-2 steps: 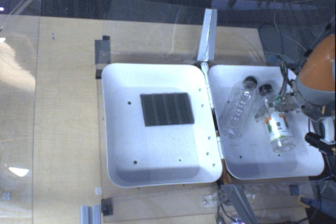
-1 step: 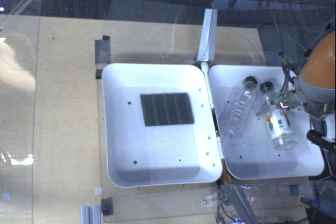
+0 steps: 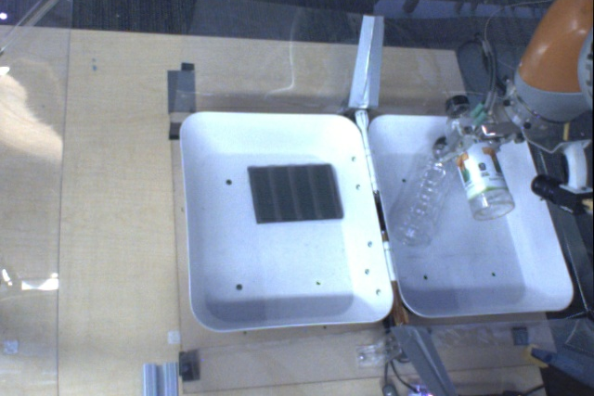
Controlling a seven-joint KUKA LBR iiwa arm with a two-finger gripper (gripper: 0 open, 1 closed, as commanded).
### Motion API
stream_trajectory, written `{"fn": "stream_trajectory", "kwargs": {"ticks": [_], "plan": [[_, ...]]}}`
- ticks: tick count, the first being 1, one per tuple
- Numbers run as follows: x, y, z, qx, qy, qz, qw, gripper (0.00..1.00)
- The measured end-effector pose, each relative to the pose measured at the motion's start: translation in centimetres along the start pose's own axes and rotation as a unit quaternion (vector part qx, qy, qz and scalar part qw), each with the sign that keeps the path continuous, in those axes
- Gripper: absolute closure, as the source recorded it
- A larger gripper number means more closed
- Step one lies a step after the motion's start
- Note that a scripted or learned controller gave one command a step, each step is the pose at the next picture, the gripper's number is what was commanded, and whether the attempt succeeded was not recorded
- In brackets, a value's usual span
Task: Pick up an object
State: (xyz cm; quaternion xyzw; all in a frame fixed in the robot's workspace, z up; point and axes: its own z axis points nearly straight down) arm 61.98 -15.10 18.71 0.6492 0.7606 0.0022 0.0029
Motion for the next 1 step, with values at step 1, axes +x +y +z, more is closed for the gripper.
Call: {"fn": "stream_trajectory", "kwargs": {"ticks": [1], "plan": [[-1.42,3.14,-0.94,0.000,-0.001,-0.067,0.9978,1.00]]}}
